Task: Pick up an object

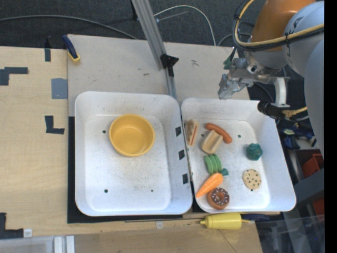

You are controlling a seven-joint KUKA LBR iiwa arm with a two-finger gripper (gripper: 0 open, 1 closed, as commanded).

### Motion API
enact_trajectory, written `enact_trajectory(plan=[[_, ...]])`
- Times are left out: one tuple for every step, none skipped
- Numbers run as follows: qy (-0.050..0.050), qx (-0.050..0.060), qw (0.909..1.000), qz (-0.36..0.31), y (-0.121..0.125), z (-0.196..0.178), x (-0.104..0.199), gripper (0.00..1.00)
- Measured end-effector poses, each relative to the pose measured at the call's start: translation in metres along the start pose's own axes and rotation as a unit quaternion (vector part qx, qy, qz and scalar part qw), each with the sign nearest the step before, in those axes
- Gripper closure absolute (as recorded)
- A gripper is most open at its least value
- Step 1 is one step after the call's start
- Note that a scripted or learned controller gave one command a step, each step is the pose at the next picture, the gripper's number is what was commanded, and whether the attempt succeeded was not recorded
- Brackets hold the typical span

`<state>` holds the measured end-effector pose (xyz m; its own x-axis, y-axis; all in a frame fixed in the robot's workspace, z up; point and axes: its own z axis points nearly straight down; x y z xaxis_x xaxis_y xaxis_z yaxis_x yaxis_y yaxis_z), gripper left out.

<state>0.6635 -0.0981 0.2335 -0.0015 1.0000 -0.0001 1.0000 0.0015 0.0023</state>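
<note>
Right bin (274,141) holds sausage (218,132), near tool (227,90).

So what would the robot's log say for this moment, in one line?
stage: approach | gripper: above right bin far rim, nothing held | toys: in right bin | yellow bowl: left bin

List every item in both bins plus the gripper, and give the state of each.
Yellow bowl: upright in the left bin.
Sausage: lying flat, right bin.
Bread: beside the sausage.
Sandwich: by the divider.
Carrot: lying flat.
Doughnut: flat, beside the carrot's tip.
Cookie: flat, apart.
Gripper: above the right bin's far edge, holding nothing.
</note>
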Motion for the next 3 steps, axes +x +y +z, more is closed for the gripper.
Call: enact_trajectory(plan=[[0.0,0.002,1.0,-0.002,0.004,0.01,0.049,1.0],[0.001,0.001,1.0,-0.002,0.004,0.002,0.097,1.0],[0.001,0.001,1.0,-0.003,0.009,-0.006,0.15,1.0]])
